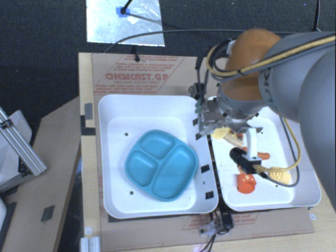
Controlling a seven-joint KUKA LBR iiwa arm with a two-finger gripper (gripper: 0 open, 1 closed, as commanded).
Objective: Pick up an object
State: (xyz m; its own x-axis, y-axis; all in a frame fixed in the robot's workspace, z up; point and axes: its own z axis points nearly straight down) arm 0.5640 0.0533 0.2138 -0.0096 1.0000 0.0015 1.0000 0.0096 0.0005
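Nothing looks lifted yet, so the pickup seems still to be done. The pincer (227, 129) hangs low over the right bin (302, 193), by the wall between the bins; its grip cannot be made out. Beneath lie small toys, including an orange piece (245, 182). The left bin (113, 140) holds a blue divided plate (161, 164).

Divided plate (161, 164) in left bin (110, 140); small items (247, 181) in right bin (302, 196).
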